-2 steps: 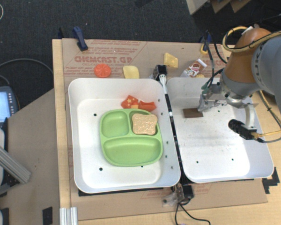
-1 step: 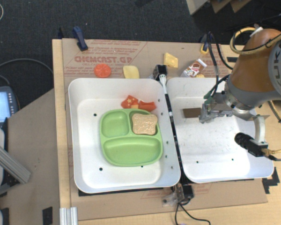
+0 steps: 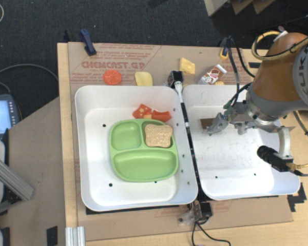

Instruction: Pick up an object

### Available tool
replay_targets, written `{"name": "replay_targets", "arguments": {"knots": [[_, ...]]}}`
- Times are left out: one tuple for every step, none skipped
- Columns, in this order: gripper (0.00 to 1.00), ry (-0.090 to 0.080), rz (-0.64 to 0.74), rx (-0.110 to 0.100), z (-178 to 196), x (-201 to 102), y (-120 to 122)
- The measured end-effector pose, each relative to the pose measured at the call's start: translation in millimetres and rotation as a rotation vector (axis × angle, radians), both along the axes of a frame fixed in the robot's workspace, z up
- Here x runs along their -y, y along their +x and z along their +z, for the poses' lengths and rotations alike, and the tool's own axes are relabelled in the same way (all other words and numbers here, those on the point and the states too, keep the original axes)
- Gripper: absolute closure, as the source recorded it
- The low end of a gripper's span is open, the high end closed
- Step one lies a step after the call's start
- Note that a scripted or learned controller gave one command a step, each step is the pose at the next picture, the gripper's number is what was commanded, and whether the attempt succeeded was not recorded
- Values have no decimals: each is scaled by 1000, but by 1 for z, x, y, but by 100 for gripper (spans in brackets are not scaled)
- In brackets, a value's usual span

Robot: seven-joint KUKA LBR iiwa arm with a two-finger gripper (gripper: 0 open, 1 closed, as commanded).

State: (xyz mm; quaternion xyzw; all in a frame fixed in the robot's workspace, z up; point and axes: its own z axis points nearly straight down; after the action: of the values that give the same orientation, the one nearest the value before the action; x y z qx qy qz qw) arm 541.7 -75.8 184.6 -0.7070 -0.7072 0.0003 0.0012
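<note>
The two-finger gripper (image 3: 214,127) hangs low in the right white bin (image 3: 236,183) — whether it is apart or together cannot be told. A small brown block (image 3: 206,122) lies just beside it; it should centre over that before closing.

Bright, even overhead light; white bins (image 3: 92,152) near blown out w/ mild glare. Soft shadows along bin walls. Focus fairly sharp, slight softness at edges; dark floor underexposed.
</note>
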Motion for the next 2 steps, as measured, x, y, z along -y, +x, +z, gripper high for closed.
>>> {"name": "replay_targets", "arguments": {"knots": [[0,-4,-1,4,-76,36,58],[0,-6,-1,9,-68,92,127]]}}
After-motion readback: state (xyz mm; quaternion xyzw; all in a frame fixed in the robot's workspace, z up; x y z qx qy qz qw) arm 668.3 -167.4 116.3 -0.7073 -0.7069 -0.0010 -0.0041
